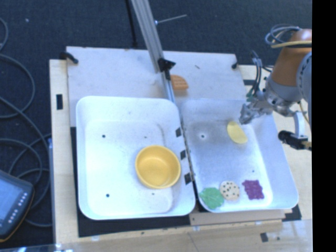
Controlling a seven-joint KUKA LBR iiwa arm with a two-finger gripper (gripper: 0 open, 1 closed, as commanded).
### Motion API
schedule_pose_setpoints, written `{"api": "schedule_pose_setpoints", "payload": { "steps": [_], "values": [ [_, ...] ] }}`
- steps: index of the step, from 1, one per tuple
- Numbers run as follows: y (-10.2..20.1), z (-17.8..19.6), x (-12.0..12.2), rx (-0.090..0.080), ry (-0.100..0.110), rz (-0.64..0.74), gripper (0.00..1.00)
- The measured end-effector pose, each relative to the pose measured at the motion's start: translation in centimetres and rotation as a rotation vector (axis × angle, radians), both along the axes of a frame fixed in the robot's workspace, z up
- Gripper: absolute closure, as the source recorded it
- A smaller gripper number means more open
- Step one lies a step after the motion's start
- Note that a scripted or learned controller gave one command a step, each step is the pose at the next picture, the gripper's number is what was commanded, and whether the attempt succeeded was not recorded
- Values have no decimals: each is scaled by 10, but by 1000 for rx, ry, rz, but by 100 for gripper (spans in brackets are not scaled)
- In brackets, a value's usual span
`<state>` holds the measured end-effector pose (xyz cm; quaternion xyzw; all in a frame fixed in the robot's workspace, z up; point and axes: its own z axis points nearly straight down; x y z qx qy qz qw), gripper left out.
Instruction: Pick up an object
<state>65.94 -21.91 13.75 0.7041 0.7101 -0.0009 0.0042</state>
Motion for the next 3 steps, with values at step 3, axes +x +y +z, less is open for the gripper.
{"api": "schedule_pose_setpoints", "payload": {
  "steps": [3],
  "values": [
    [60, 114, 6, 8, 2, -2, 100]
  ]
}}
